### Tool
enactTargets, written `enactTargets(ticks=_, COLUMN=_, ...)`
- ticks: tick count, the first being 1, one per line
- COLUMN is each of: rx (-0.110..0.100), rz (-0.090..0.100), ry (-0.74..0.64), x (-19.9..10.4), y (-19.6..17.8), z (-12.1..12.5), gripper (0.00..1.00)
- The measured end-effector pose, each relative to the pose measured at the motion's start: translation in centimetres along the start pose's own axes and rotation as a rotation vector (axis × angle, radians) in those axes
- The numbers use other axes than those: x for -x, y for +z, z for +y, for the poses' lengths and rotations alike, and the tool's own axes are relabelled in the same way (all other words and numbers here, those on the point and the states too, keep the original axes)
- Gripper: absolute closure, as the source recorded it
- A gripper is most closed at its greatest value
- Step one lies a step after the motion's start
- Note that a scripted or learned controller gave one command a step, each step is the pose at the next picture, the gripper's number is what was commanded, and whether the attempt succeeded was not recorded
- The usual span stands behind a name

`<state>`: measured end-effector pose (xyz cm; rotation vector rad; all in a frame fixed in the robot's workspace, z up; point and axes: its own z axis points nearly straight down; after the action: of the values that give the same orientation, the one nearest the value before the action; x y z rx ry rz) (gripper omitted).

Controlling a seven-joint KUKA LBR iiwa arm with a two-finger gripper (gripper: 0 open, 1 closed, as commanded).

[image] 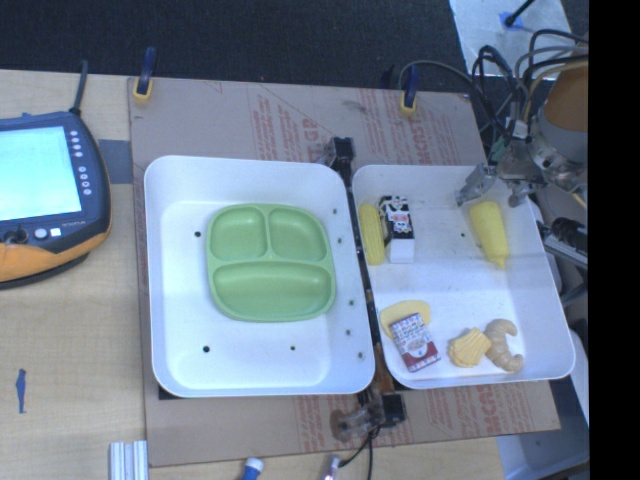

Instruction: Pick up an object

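My gripper [494, 194] hovers at the far right corner of the right bin [455, 278] and stands open. One grey finger [472, 190] points left, the other sits at the right. Just below them lies a yellow banana-shaped piece [490, 232], its upper end between the fingertips; it rests on the bin floor. In the same bin are a yellow corn cob [372, 234], a black-and-white carton [399, 227], a red snack packet [413, 340] on a yellow slice [403, 313], a small yellow ridged piece [468, 348] and a tan croissant [505, 344].
The left bin [170, 278] holds a green divided plate [270, 262]. A teach pendant [45, 193] with a lit screen lies on the bench at the far left. Cables and the arm [560, 118] crowd the upper right. Clamps [341, 152] sit between the bins.
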<state>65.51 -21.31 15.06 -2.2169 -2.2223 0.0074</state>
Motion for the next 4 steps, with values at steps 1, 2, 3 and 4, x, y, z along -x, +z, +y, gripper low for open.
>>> enactTargets(ticks=1, rx=-0.001, rz=0.000, ry=-0.005, x=-0.2, y=4.8, z=0.1, gripper=0.00)
enactTargets(ticks=2, rx=-0.001, rz=0.002, ry=-0.005, x=-0.2, y=5.8, z=0.1, gripper=0.00)
enactTargets(ticks=3, rx=-0.002, rz=0.002, ry=-0.007, x=-0.2, y=4.7, z=0.2, gripper=1.00)
enactTargets(ticks=4, rx=0.002, rz=0.001, ry=-0.005, x=-8.5, y=-0.7, z=-1.5, gripper=1.00)
